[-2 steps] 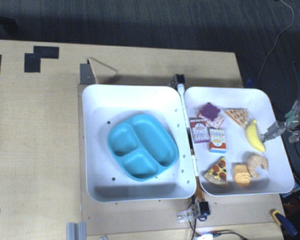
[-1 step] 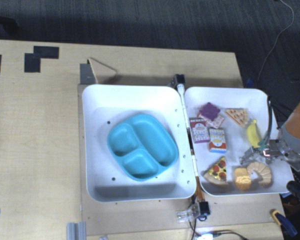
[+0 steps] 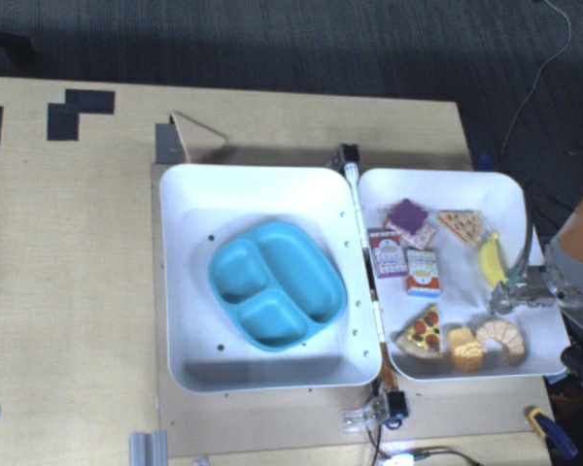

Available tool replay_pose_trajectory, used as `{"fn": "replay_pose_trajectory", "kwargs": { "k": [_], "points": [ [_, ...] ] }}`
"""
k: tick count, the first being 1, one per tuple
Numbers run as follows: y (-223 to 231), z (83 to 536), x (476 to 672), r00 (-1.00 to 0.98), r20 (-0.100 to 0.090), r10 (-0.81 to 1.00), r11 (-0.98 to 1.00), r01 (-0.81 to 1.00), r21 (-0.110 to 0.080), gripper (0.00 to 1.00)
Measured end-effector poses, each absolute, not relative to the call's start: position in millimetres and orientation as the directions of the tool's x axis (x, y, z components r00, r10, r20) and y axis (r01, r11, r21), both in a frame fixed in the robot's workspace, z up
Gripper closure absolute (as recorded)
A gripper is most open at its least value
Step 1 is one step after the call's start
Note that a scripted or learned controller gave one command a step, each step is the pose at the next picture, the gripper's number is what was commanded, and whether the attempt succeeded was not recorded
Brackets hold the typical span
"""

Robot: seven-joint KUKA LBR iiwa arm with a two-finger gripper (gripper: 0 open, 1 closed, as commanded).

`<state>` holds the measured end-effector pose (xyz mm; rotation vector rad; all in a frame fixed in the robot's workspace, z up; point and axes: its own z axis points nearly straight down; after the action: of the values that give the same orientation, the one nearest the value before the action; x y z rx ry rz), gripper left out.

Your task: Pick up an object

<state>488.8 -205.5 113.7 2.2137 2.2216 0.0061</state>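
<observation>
Banana (image 3: 490,258): yellow toy, right bin (image 3: 510,187), right-centre, long axis near top-to-bottom in view, slightly tilted, lower tip toward the gripper. Gripper (image 3: 510,294) sits at the bin's right edge, just below the banana's lower end; metal parts close to or touching it, can't tell which. Finger state can't be told, nothing clearly between them. Arm (image 3: 575,250) enters from right, orange band at frame edge.

Left of banana: waffle slice (image 3: 461,225) up top, purple block (image 3: 406,215), two small cartons (image 3: 405,260) side by side mid-bin. Open white floor between cartons and banana, narrow. Bottom row: pizza slice (image 3: 423,331), yellow cheese-like chunk (image 3: 465,348), croissant (image 3: 502,340), packed close, croissant just under the gripper. Banana close to right wall, little room on that side.

Left bin (image 3: 185,260): blue divided tray (image 3: 275,283) set diagonally, free floor around it. Bins touch along centre rim. Bench (image 3: 68,289) tan, black tape marks (image 3: 78,110) top left.
</observation>
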Motion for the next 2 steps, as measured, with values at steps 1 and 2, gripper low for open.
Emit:
{"fn": "replay_pose_trajectory", "kwargs": {
  "k": [1, 2],
  "points": [
    [-206, 114, 488.8, -0.004, -0.001, 1.0, 0.004, 1.0, 0.006, 0.0],
    [-205, 124, 490.3, -0.005, -0.001, 1.0, 0.005, 1.0, 0.01, 1.0]
  ]
}}
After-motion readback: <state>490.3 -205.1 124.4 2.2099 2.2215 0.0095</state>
